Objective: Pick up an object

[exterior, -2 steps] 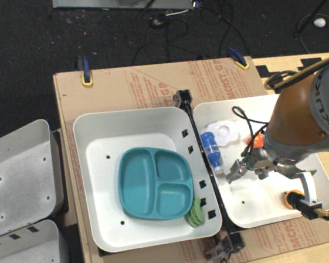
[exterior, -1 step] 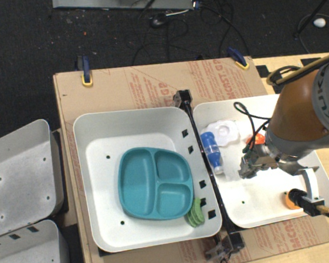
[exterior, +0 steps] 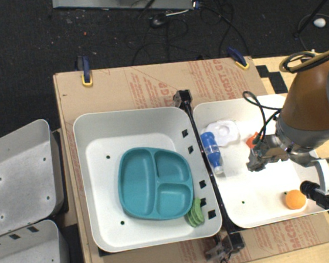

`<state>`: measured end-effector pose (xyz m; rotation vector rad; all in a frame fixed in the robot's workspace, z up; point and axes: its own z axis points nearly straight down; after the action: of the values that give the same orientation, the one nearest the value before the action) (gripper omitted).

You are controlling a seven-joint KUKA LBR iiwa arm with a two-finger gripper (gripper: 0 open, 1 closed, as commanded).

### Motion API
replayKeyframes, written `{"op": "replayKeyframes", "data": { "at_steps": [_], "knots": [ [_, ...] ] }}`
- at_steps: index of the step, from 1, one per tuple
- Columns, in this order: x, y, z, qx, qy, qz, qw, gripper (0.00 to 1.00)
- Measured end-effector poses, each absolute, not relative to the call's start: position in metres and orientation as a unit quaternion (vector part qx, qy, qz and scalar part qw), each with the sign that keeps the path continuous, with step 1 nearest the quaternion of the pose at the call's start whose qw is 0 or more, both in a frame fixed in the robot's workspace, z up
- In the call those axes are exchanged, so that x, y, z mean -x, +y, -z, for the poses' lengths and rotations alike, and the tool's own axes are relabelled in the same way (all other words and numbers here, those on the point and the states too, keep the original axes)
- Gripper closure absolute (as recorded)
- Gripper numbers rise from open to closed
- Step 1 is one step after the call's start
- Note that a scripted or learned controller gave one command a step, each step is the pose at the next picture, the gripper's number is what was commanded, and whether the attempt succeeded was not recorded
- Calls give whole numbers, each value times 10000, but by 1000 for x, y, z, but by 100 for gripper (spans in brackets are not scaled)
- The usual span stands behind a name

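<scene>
The right bin (exterior: 244, 207) holds a blue plastic bottle (exterior: 211, 149) lying along its left wall, a white crumpled object (exterior: 224, 132) beside the bottle, a small red-orange item (exterior: 252, 141) near the middle and an orange ball (exterior: 294, 200) at the front right. My gripper (exterior: 257, 161) hangs low over the middle of the right bin, just below the red-orange item and right of the bottle. The arm's orange band (exterior: 314, 96) rises behind it. In the left bin (exterior: 104, 223) lies a teal divided plate (exterior: 155, 182) with a green object (exterior: 194, 213) at its lower right edge.
A black clip bar (exterior: 199, 153) runs between the two bins. Cables (exterior: 263, 114) trail from the wrist over the right bin's back. Spare white bin lids (exterior: 16, 174) lie off the bench at left. Blue-yellow clamps (exterior: 86, 72) hold the cardboard's back edge.
</scene>
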<state>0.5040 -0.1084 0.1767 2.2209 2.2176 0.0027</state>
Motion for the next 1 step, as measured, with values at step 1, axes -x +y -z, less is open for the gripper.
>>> {"op": "replayKeyframes", "data": {
  "at_steps": [1],
  "knots": [
    [-498, -114, -224, -7070, 7072, -13, 23, 100]
  ]
}}
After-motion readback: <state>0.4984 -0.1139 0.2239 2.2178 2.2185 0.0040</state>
